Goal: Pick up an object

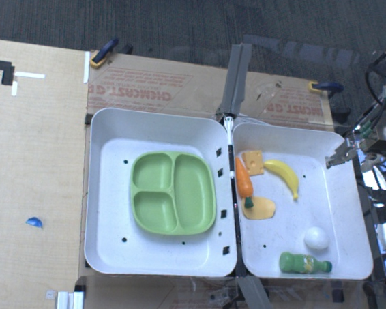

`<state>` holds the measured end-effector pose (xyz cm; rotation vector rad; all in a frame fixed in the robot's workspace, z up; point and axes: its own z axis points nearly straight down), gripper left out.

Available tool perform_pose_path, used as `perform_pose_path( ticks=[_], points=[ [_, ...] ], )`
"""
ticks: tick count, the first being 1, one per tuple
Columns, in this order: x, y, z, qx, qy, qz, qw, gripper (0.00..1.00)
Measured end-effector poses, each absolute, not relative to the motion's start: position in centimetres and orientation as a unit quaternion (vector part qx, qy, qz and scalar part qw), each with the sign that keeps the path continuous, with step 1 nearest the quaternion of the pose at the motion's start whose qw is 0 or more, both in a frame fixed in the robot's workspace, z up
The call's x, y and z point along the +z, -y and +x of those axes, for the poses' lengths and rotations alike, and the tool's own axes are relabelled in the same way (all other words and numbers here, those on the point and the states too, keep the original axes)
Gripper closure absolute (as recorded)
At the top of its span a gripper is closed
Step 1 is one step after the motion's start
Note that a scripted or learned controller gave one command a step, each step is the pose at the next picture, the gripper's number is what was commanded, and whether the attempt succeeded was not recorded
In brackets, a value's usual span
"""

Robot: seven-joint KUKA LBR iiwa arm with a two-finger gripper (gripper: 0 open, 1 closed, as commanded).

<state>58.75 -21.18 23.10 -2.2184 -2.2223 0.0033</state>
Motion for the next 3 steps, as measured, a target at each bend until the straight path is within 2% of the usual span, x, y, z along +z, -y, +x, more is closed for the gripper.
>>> perform_pose_path(
  ticks=[1,2,3],
  points=[
    [12.3,17.3,59.1,0.0004,0.807,-0.591,0.000,0.00],
    [9.2,17.2,59.5,0.0000,0.850,-0.527,0.000,0.00],
    [10.2,17.3,59.5,-0.0004,0.849,-0.528,-0.002,1.00]
  ],
)
